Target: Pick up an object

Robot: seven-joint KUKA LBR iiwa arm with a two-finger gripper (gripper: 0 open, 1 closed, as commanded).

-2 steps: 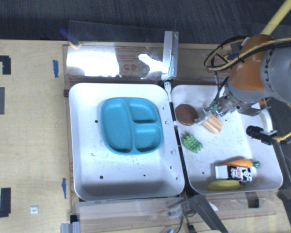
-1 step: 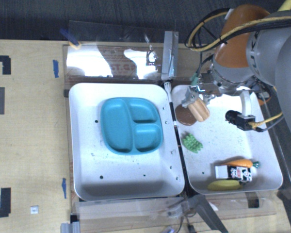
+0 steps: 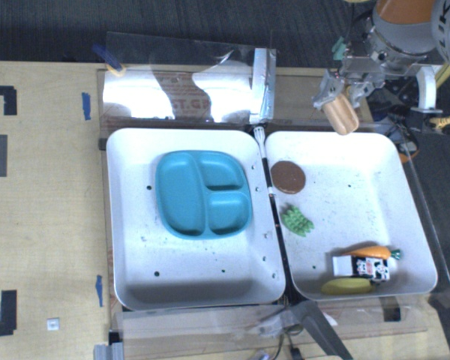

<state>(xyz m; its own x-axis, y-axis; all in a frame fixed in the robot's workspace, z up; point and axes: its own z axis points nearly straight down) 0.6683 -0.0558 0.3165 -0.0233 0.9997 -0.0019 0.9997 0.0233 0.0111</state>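
My gripper (image 3: 336,100) hangs over the far rim of the right bin (image 3: 405,201), near its back left corner. It is shut on a tan cylinder (image 3: 342,115), which sticks out below the fingers, tilted and lifted off the bin floor. Inside the right bin lie a brown round disc (image 3: 288,177), a green knobbly piece (image 3: 297,221), an orange carrot-like piece (image 3: 376,252), a black and white small carton (image 3: 370,268) and a yellow banana (image 3: 347,284).
A blue divided plate (image 3: 204,193) lies in the left bin (image 3: 127,223). A clear plastic sheet (image 3: 184,88) stands behind the left bin. Cables and the arm's base crowd the top right corner. Wooden bench surface extends to the left.
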